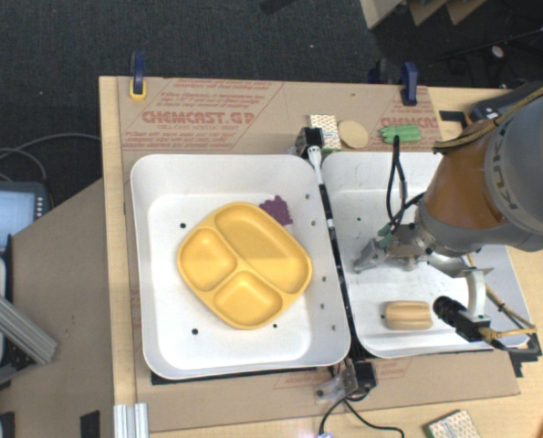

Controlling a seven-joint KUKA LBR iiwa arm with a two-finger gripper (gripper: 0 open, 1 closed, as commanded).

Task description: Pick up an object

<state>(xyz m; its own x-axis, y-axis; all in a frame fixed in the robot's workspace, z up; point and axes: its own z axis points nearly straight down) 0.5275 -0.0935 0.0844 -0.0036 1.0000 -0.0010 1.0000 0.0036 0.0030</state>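
The likeliest thing to be picked was a tan roll-shaped piece [407,315], which lay on its side on the floor of the right bin [367,199], near that bin's front rim. The gripper [370,254] hung just up the view and a little left of the roll, apart from it and with nothing seen in its grasp. Whether it was spread or closed could not be told from this angle. Well left of the roll, across the wall where the two bins met, the left bin [161,199] held a yellow divided plate [244,263]. A small purple piece [277,210] sat at the plate's far edge.

As a judgement, the main risk was a miss. The gripper stood offset from the roll, so a straight descent would likely have met bare bin floor. The roll's rounded sides might also have let it turn or slide away under an off-centre pinch, towards the front rim. A reach for the plate instead looked poor, as it was broad and shallow with little to clamp.

Far up the view from the roll, the brown board [207,108] under the bins bore red print. It read "CHEMCAST" followed by what looked like "G.P", with smaller lines around it too fine to read.
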